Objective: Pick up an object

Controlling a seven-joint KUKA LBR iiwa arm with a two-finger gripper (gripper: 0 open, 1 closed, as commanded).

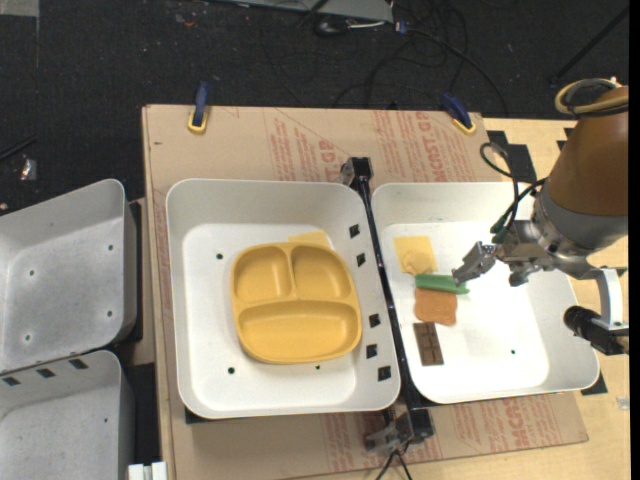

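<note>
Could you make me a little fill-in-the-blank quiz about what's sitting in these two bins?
1. The yellow divided tray lies in the ____ bin.
2. The green strip rests across the top edge of the ____ piece.
3. The dark brown bar lies in the ____ bin.
4. The gripper is above the right bin, right next to the ____ strip.

Missing words: left; orange; right; green

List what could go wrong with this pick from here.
1. The gripper sits at the end of the green strip, not over its middle, so a grasp there may slip or only tip it.
2. The green strip lies against the yellow block and the orange piece; closing here may nudge or catch a neighbour.
3. The brown bar lies close below and could get shoved.
</note>
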